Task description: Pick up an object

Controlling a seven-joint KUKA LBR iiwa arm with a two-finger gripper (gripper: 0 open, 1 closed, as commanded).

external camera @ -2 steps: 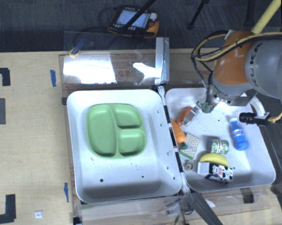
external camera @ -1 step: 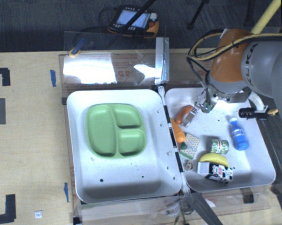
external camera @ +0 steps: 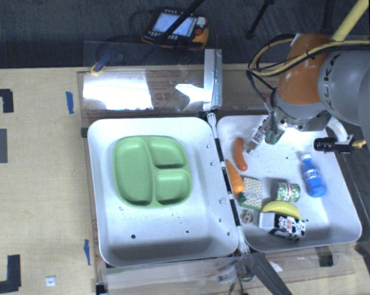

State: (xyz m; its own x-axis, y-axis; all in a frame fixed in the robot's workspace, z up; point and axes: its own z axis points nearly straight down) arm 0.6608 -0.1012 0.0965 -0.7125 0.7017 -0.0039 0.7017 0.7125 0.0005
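1. The grey arm with its orange band (external camera: 304, 77) enters from the upper right of the frame and reaches down over the right-hand shallow white bin (external camera: 341, 222).
2. Its end effector (external camera: 260, 136) hangs over the upper left part of that bin, just right of and above a reddish-orange sausage-shaped toy (external camera: 239, 153); whether it is spread or pressed together cannot be told, and nothing can be seen held in it.
3. An orange carrot-shaped toy (external camera: 234, 177) lies just below the sausage shape, along the bin's left wall.
4. A blue plastic bottle with a white cap (external camera: 312, 176) lies toward the right of the bin, well apart from the end effector.
5. A small green can on its side (external camera: 287, 191) sits in the lower middle, with a patterned flat packet (external camera: 250, 192) just to its left.
6. A yellow banana (external camera: 281, 208) lies just below the can, touching a black-and-white object (external camera: 290, 227) near the bin's lower edge.
7. The left-hand white bin (external camera: 109, 226) holds a pale green divided tray (external camera: 152, 170) in its upper middle.
8. Both bins rest on the light wooden bench (external camera: 39, 181).
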